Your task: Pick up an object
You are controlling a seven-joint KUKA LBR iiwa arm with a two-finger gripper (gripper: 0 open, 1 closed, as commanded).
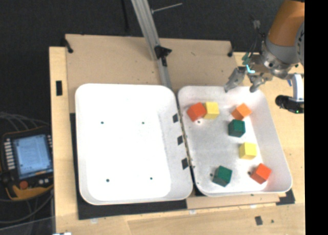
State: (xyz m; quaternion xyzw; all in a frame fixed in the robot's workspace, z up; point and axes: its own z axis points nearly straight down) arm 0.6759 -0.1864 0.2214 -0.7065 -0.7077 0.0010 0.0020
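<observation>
I see the wooden bench [128, 59] carrying two shallow white bins side by side on a black mat [128, 209]: the left bin [125, 141] and the right bin [202, 100], their inner rims touching. A slanted metal rail [146, 18] meets the bench behind them.

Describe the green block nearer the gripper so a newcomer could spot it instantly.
Start at the right bin, the one holding the blocks. Near its middle, just below an orange block, sits the green block. The other green block lies at the bin's near edge, farther from the gripper.
</observation>
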